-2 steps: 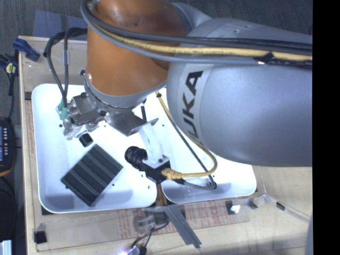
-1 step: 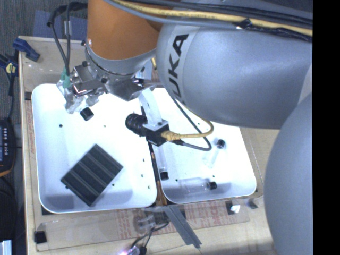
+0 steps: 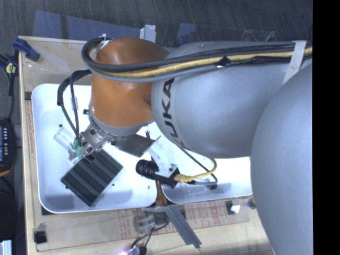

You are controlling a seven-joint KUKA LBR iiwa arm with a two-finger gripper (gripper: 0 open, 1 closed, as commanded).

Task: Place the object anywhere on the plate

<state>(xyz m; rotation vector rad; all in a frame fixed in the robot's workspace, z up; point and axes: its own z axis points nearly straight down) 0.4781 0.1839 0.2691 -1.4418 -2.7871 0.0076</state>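
Grey arm fills the right side; its claw hangs over the left bin, grip state unclear

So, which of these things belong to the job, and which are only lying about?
For the job: arm; gripper, over the left bin.

Lying about: blue clamp; black device at the far left; right bin.
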